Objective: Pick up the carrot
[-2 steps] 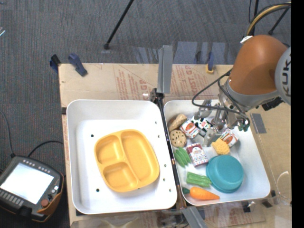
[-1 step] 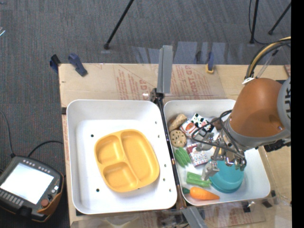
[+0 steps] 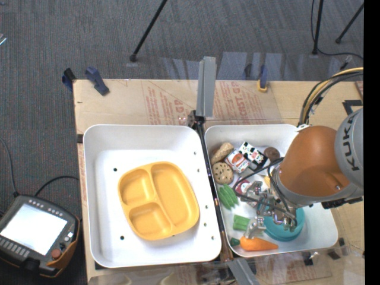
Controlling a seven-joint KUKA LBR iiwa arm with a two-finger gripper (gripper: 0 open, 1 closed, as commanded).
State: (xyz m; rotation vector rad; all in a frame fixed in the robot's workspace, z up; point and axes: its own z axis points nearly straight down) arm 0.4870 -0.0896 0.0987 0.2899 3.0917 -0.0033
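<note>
The hand (image 3: 259,225) is hovering just above the carrot (image 3: 257,244) at lower right; its grip state I cannot tell; crowding toys are risking a miss.

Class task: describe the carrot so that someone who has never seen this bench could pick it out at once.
Take the right-hand white bin, the one crowded with toy food. Look along its near edge, just below the hand and beside the teal bowl. The carrot lies there flat: the bin's one orange piece, long, tapered, green at one end.
</note>
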